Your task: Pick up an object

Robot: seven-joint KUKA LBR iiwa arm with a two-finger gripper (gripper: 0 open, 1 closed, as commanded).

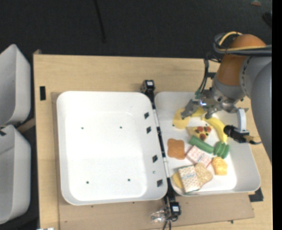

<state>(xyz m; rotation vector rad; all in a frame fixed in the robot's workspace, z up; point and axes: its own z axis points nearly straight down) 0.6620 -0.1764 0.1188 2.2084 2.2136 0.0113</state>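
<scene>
My gripper (201,111) hangs over the back of the right bin (248,169), open, its two fingers spread with nothing gripped between them. Just left of and below the fingers lies a pale yellow piece (179,122). A yellow banana (219,128) lies right of the gripper, and a small slice with red dots (201,131) sits just in front of it. Further forward are a green vegetable (201,144), an orange round piece (176,149), a pink packet (196,155) and a cracker box (189,178).
The left bin (107,145) is a bare white tray, separated from the right one by a ridge with black clips (156,128). The grey arm with its orange band (231,71) comes in from the right. White shapes (4,128) stand beyond the bench's left edge.
</scene>
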